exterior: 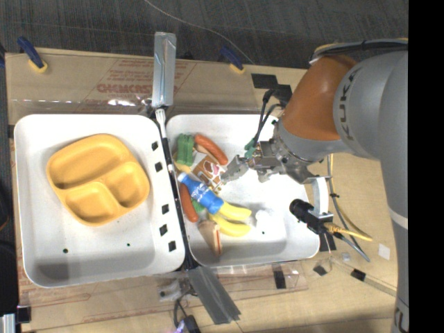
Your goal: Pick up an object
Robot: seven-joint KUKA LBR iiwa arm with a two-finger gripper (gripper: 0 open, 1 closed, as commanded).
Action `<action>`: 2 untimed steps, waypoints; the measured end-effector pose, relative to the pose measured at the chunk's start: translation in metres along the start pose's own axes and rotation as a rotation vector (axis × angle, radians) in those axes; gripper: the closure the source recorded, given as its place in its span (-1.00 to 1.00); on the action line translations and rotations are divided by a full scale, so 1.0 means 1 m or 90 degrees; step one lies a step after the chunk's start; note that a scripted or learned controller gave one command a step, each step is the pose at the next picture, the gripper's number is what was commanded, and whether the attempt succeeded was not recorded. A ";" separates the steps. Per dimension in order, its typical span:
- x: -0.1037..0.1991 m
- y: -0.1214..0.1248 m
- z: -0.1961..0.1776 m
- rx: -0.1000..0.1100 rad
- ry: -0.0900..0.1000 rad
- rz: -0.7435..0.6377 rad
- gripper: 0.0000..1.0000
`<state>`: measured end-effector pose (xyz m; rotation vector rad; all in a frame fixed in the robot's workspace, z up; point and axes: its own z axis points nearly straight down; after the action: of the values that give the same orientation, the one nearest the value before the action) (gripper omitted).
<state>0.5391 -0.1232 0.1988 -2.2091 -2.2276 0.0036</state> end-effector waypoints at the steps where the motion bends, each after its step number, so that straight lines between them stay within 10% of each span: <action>1: 0.058 -0.020 0.009 0.002 0.000 0.062 -1.00; 2: 0.032 -0.022 0.102 0.003 0.000 0.079 -1.00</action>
<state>0.5160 -0.0910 0.0966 -2.3407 -2.0855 0.0093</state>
